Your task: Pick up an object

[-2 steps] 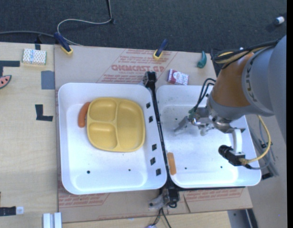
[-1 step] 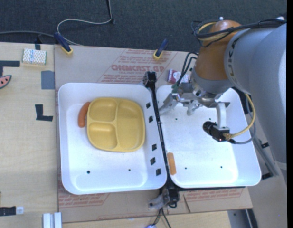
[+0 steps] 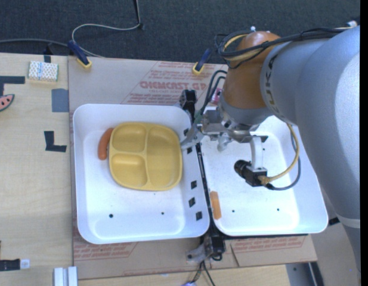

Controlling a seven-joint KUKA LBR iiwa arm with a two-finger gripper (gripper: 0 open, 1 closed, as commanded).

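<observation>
Against the left wall of the right bin, near its front corner, lies a small orange carrot-like piece, its long axis running roughly front to back along the divider between the bins. The gripper hangs over the rear-left part of the same bin, so the piece lies toward the front of the bench from it, with bare white floor between. Whether the jaws stand apart or together cannot be told from this angle. The wall touching the piece leaves little room on its left; its right side is open. In the left bin, a yellow divided plate rests with an orange sausage-like piece touching its left rim.
</observation>
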